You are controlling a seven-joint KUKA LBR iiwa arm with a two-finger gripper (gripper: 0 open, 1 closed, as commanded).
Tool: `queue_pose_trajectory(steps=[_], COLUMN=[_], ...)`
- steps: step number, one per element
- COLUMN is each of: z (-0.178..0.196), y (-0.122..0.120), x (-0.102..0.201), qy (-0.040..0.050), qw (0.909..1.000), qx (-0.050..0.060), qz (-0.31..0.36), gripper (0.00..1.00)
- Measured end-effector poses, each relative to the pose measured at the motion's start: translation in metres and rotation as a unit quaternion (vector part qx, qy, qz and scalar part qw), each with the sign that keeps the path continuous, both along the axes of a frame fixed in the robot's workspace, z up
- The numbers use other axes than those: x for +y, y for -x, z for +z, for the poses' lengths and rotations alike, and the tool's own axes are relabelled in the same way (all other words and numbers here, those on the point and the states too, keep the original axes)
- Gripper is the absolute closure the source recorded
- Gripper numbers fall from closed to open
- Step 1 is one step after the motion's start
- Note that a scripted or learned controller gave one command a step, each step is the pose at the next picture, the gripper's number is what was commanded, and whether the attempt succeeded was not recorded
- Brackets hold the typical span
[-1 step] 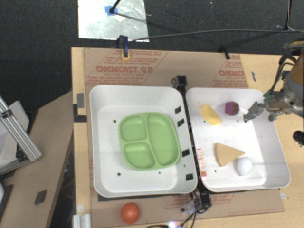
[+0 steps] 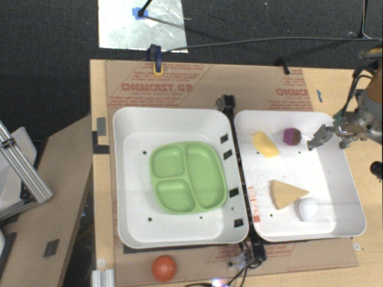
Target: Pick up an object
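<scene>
The right bin [image 2: 341, 178] holds a yellow lump [image 2: 265, 143], a small purple piece [image 2: 291, 136], a tan wedge [image 2: 286, 193] and a white ball [image 2: 307, 208]. My gripper [image 2: 331, 140] hangs over the bin's far right corner, just right of the purple piece and apart from it. Its fingers [image 2: 318, 137] are spread open with nothing between them.
The left bin [image 2: 128, 160] carries a green divided plate [image 2: 187, 177]. An orange-red ball [image 2: 164, 267] lies on the bench in front of the left bin. A metal rail [image 2: 21, 166] juts in at the left edge. Black clips [image 2: 227, 103] mark the seam between the bins.
</scene>
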State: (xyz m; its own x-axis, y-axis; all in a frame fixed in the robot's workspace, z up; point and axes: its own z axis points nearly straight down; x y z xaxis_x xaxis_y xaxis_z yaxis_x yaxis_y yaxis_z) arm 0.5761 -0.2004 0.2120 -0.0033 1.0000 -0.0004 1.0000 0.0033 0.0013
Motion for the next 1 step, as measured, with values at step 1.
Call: queue_pose_trajectory(steps=[1], z=[-0.042], y=[0.0033], x=[0.0001], qy=[-0.0003], qw=[1.0], qx=[0.001], qz=[-0.001], gripper=[0.0])
